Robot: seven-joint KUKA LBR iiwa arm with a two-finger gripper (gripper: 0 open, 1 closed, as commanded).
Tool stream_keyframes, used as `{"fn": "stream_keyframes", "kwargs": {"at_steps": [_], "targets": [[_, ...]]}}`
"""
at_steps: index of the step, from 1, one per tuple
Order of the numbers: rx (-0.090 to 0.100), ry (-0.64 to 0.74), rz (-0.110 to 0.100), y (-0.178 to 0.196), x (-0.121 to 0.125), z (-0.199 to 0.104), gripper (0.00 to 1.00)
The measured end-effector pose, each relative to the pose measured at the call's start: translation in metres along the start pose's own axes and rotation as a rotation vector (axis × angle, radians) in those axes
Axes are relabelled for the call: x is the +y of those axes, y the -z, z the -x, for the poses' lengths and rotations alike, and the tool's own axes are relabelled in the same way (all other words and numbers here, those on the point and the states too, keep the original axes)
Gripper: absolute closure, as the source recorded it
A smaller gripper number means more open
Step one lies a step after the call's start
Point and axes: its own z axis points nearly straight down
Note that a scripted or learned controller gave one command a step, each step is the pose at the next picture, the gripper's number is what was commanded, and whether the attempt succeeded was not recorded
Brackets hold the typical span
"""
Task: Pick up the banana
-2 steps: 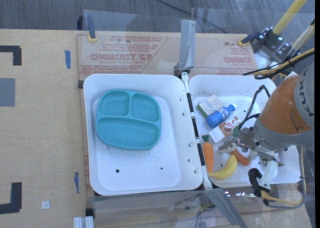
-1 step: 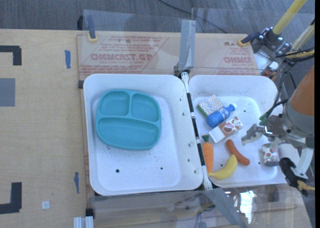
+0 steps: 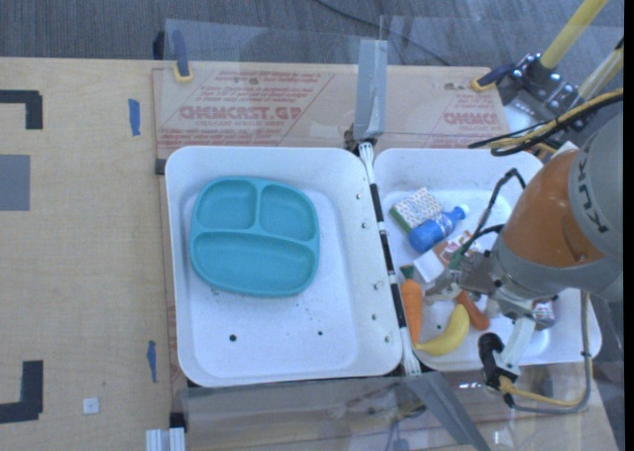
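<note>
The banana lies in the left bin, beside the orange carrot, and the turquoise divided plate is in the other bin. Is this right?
Not quite. The camera view shows the banana in the right bin, beside the orange carrot; the turquoise divided plate is in the left bin.

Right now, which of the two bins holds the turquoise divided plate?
The left bin holds the turquoise divided plate. The right bin holds the small items instead: the banana, a carrot and a blue bottle.

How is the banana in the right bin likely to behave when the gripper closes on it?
The banana looks smooth and curved, so it may slip or pivot between fingers. It looks like a toy, probably light and stiff. Lying against the carrot near the bin's front wall, it may nudge that aside.
</note>
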Motion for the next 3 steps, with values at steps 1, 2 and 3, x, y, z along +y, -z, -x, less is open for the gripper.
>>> {"fn": "stream_keyframes", "kwargs": {"at_steps": [1, 2, 3], "targets": [[0.002, -0.004, 0.004, 0.011, 0.002, 0.001, 1.00], [0.002, -0.004, 0.004, 0.011, 0.002, 0.001, 0.00], [0.001, 0.216, -0.007, 0.072, 0.030, 0.104, 0.00]]}}
